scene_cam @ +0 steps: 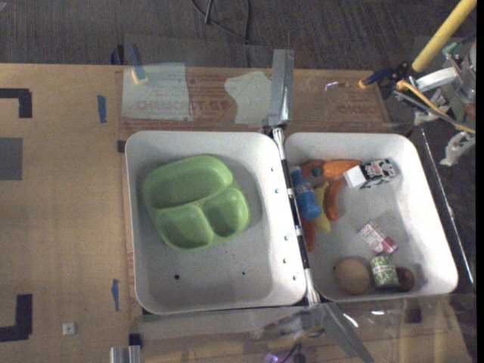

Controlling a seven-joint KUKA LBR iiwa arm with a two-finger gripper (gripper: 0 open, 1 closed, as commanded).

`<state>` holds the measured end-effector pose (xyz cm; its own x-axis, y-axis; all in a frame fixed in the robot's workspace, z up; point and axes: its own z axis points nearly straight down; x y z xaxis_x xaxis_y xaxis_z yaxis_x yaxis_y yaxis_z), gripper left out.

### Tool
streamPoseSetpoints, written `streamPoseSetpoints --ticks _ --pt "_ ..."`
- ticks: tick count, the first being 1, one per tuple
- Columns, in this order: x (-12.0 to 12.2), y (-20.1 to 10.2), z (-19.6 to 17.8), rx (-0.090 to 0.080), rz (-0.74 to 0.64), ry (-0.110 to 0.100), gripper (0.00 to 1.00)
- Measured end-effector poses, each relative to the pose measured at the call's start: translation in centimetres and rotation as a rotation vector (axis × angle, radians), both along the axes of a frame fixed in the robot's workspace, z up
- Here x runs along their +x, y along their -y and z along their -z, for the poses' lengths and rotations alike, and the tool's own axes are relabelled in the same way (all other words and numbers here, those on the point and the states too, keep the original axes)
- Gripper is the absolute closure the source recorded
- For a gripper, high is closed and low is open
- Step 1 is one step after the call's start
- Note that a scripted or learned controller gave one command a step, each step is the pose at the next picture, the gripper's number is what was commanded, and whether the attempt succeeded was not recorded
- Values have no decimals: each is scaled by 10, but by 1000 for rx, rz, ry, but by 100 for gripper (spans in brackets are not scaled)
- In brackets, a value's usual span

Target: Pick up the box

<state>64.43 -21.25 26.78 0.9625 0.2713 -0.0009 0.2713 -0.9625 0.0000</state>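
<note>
Two box-like items lie in the right bin. A small white and red box lies flat near the bin's middle, tilted at an angle. A black-and-white patterned carton rests on its side near the bin's far wall, touching the tip of an orange carrot. Neither box has anything on top of it.
The right bin also holds a blue bottle, a yellow banana, a brown round item, a green can and a dark ball. A green divided plate lies in the left bin. A yellow pole and clutter stand at the top right.
</note>
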Motion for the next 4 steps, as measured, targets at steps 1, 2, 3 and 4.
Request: streamPoseSetpoints --ticks 1,2,3,4 --pt "-46 10 107 3 63 -3 0" --pt "-52 -37 163 -3 76 11 0" --pt "7 10 86 1 71 1 0" --pt "-10 -10 156 -4 -3 18 0"
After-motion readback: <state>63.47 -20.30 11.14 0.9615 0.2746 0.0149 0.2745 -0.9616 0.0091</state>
